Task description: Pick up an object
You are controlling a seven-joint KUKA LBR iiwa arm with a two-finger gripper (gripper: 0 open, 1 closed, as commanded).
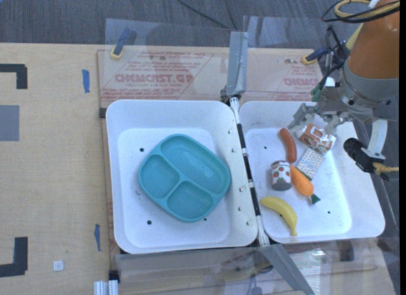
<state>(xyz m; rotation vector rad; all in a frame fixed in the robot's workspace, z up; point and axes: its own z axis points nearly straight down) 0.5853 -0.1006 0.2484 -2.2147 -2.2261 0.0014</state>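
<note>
The right bin (361,221) holds several small items. A red sausage (288,144) lies at its upper left, and a small orange-and-white packet (316,138) sits beside it. Below them are a white dotted card (309,162), a grey can (280,175), an orange carrot (303,183) and a yellow banana (281,211). My gripper (316,122) hangs at the back of this bin, just above the packet. It is open, with one finger slanting towards the sausage and the other on the packet's right. Nothing is gripped between them.
The left bin (127,129) holds a teal divided plate (184,176). A grey ridge (244,173) separates the two bins. The arm's orange band (374,40) and cables rise at the right. Cardboard (165,78) lies behind the bins.
</note>
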